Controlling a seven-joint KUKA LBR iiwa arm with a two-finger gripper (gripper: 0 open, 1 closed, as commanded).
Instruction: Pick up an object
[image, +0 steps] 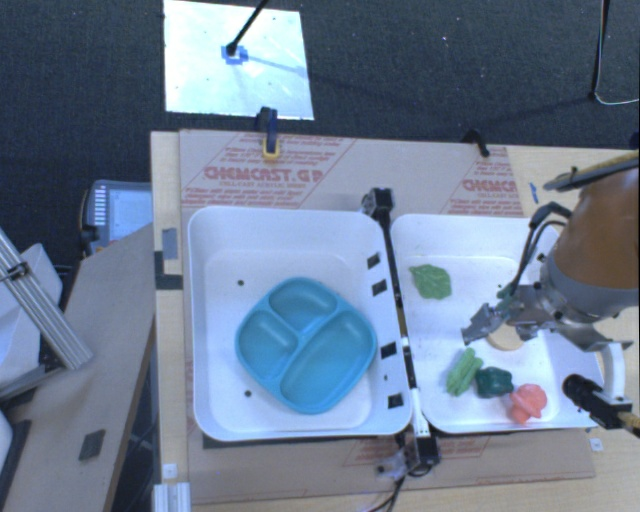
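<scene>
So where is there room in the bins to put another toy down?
Left bin: bare white floor all around the blue tray, widest along the back wall. Right bin: a bare strip at the back, behind the light green piece. Its front is crowded: the green stick, dark green toy, pink toy and the gripper bunch together.

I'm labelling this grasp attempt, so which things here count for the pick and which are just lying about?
For the pick:
gripper
right bin
light green piece
green strip
dark green piece
pink piece

Lying about:
left bin
blue divided tray
yellow clamp
</scene>
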